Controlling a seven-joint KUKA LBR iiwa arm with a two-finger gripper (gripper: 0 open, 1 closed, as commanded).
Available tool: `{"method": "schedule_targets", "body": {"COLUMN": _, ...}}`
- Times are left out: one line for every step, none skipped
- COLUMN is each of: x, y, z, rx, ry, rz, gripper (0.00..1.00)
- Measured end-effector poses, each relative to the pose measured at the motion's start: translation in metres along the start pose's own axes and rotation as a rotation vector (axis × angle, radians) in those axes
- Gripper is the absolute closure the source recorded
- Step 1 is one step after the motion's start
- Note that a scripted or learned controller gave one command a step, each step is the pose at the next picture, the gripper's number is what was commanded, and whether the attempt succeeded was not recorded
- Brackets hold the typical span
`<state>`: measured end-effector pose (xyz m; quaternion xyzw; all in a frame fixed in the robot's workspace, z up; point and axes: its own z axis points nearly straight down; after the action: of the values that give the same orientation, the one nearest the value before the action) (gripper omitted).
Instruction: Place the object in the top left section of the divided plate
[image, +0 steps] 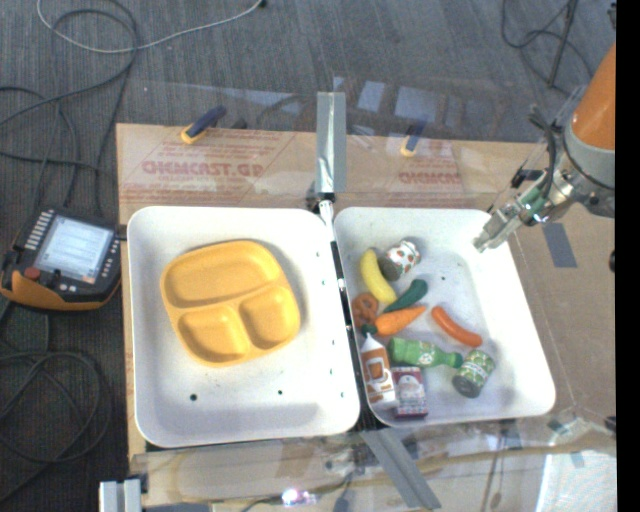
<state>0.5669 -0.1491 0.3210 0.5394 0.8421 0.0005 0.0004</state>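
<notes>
I see the gripper (493, 234) poised over the upper right corner of the right bin (525, 330), its slim fingers close together with nothing between them. The yellow divided plate (233, 298) lies in the left bin (150, 400), just across the divider from the right bin. Inside the right bin I count a banana (374, 277), carrot (400, 320), sausage (456, 326), green bottle (424, 353), can (475, 372) and small carton (408, 392).
</notes>
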Motion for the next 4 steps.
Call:
{"method": "schedule_targets", "body": {"x": -0.016, "y": -0.021, "z": 0.062, "rx": 0.002, "ry": 0.001, "rz": 0.194, "gripper": 1.00}}
{"method": "schedule_targets", "body": {"x": -0.012, "y": -0.098, "z": 0.172, "rx": 0.004, "ry": 0.002, "rz": 0.221, "gripper": 1.00}}
{"method": "schedule_targets", "body": {"x": -0.034, "y": -0.106, "z": 0.226, "rx": -0.001, "ry": -0.002, "rz": 0.160, "gripper": 1.00}}
{"method": "schedule_targets", "body": {"x": 0.042, "y": -0.073, "z": 0.208, "rx": 0.004, "ry": 0.003, "rz": 0.115, "gripper": 1.00}}
